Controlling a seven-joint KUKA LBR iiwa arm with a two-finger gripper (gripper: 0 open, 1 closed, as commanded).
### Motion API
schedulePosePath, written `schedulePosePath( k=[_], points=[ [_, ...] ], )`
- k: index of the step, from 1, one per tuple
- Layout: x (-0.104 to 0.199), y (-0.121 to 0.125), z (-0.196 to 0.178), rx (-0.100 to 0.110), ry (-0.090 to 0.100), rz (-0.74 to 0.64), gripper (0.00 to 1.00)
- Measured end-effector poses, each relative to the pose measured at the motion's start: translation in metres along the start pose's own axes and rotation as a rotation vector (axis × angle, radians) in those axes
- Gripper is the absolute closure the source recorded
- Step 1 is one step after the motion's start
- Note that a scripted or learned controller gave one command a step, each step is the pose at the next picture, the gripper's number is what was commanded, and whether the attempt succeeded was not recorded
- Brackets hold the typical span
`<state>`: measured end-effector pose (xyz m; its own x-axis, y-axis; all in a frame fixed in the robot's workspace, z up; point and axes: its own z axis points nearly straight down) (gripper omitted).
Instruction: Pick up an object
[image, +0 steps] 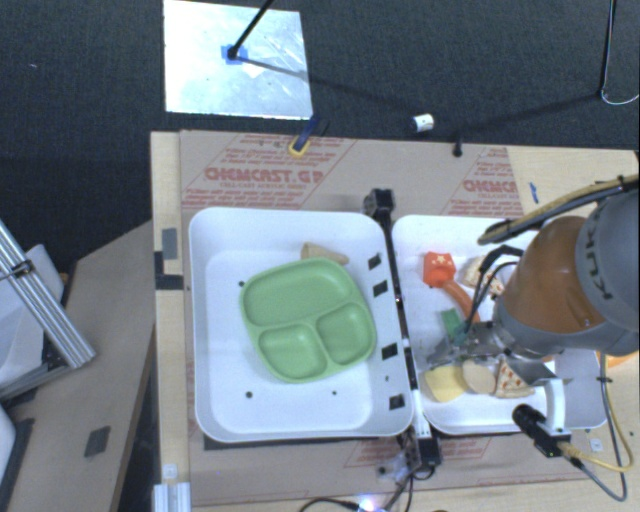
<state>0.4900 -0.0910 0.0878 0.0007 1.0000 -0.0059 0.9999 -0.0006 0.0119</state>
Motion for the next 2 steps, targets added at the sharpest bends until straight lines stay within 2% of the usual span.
schedulePosePath(
  k=[1, 2],
  points=[
    [0.002, -0.001, -0.008, 0.007, 0.006, -0.001, 1.00],
    [-0.002, 0.004, -0.070, 0.005, 0.004, -0.005, 1.00]
  ],
)
